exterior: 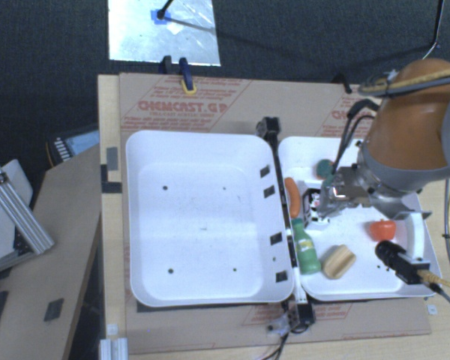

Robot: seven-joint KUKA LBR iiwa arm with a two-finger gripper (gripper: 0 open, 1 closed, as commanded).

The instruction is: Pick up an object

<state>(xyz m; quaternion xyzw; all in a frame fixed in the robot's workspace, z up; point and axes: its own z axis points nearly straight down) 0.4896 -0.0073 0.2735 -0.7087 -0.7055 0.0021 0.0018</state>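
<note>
My gripper [324, 203] hangs low over the middle of the right bin [360, 289], the arm reaching in from the right. Just left of it lies a small black, white and red object [312, 199], partly hidden by the gripper. An orange carrot-shaped piece [291, 194] lies along the bin's left wall. A green bottle [306, 250] lies below it, with a tan bread-like piece [338, 262] beside it. A red-orange ball [382, 229] rests to the right. A teal object [326, 167] peeks out behind the gripper.
The left bin [202, 216] is bare white with a few small dots. A ridge with black clips [274, 201] divides the two bins. The bins sit on a cardboard sheet [210, 103]; a foil sheet [165, 21] lies beyond it.
</note>
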